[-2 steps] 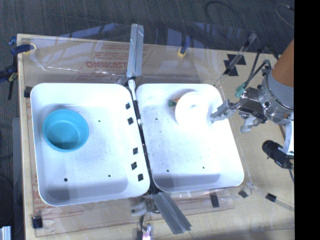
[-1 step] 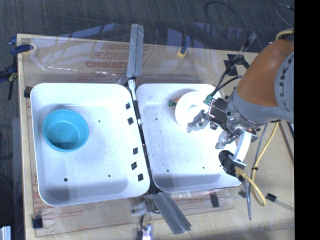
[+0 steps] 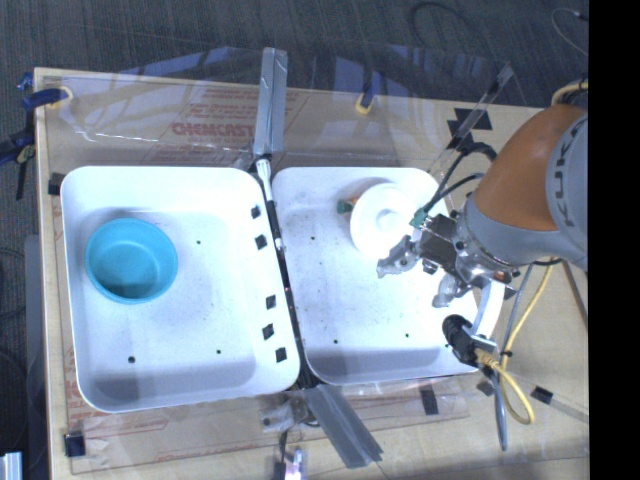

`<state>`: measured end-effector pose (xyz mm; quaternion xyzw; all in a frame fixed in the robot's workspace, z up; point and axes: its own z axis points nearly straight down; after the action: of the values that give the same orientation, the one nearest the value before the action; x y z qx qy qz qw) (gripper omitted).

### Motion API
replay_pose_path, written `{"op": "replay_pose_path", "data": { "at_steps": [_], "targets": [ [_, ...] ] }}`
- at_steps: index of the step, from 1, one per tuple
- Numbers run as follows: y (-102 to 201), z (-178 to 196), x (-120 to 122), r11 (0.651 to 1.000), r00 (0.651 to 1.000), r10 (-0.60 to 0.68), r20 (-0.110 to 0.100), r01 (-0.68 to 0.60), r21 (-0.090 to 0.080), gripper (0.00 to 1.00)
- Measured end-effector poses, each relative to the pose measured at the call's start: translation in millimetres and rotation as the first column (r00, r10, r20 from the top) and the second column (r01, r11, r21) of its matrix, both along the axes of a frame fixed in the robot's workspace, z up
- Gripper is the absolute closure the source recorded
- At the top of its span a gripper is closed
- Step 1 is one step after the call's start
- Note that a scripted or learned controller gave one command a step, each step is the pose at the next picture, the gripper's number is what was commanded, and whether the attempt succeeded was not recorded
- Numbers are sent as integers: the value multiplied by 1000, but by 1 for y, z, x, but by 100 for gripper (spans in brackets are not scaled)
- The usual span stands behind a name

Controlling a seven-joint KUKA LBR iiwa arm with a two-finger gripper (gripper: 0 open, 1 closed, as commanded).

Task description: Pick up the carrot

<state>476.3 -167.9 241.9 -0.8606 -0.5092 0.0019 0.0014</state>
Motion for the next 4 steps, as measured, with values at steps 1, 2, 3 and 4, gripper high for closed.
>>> {"op": "replay_pose_path", "data": {
  "at_steps": [1,2,3,4],
  "targets": [
    [33,-51,0,1000,1000,21,0,-21,0,0],
    [-2,-84,28,970,970,245,3,-245,0,0],
    [-15,10,1,999,999,-40,5,40,-1,0],
    [22,-40,0,988,988,-156,0,156,1,0]
  ]
}}
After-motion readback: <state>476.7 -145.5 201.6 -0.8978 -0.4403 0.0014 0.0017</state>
